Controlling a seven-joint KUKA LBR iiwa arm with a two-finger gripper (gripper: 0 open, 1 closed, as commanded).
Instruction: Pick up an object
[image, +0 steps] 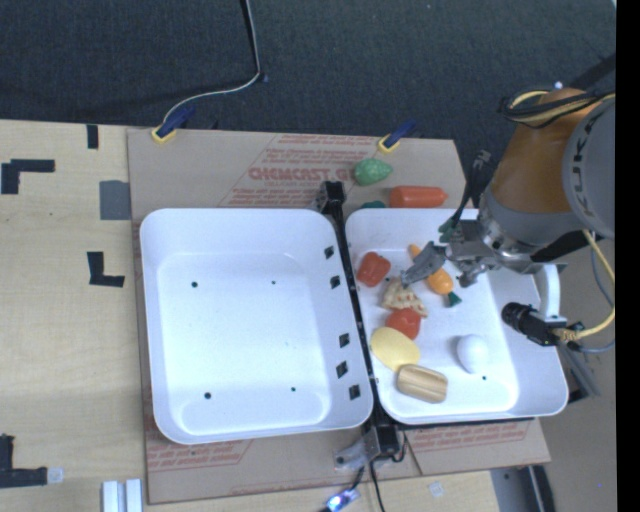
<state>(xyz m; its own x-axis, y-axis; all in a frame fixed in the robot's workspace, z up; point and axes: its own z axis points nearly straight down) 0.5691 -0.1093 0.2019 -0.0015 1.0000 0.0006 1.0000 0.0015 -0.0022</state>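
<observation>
The right bin (530, 400) holds several small objects: a red round piece (373, 268), a beige lumpy piece (400, 296), a red piece (405, 322), a yellow lemon shape (396, 348), a brown bread roll (421, 382), a white egg (472, 351) and a small orange piece (440, 282). My gripper (438, 268) hangs low over the upper middle of this bin, right above the small orange piece and just right of the beige piece. Nothing visibly sits in its grasp.
The left bin (240, 320) lies beside the right one, with a black clip (332, 195) at the divider's top. A green object (372, 171) and an orange carrot shape (417, 196) rest on the cardboard behind the right bin. The arm's cables trail at the right.
</observation>
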